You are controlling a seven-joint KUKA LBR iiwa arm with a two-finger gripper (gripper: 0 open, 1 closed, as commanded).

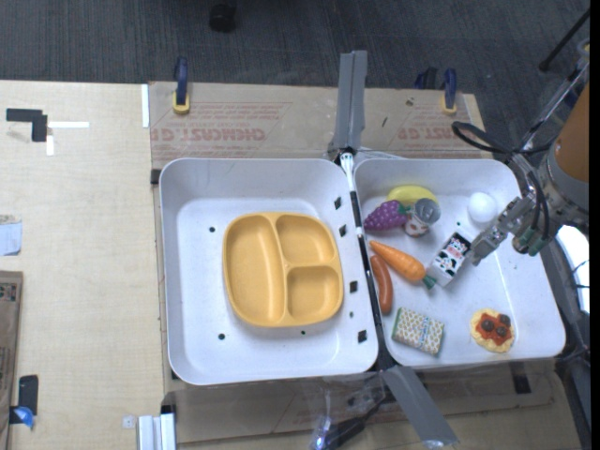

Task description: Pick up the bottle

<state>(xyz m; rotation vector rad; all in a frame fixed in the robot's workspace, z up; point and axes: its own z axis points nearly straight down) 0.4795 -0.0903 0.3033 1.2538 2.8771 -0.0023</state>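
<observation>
The bottle (449, 258) is small and white with a black-and-white label and a green cap. It lies tilted in the middle of the right bin (539, 345), cap toward the lower left. My gripper (491, 241) reaches in from the right and sits low at the bottle's upper right end, touching or nearly touching it. The grey wrist and cables hide the parts behind the gripper.
Around the bottle lie a carrot (398, 260), a sausage (382, 285), purple grapes (383, 217), a banana (412, 193), a small grey can (425, 212), a white egg (481, 206), a cracker (417, 330) and a mini pizza (492, 329). A yellow divided plate (281, 268) rests in the left bin (183, 251).
</observation>
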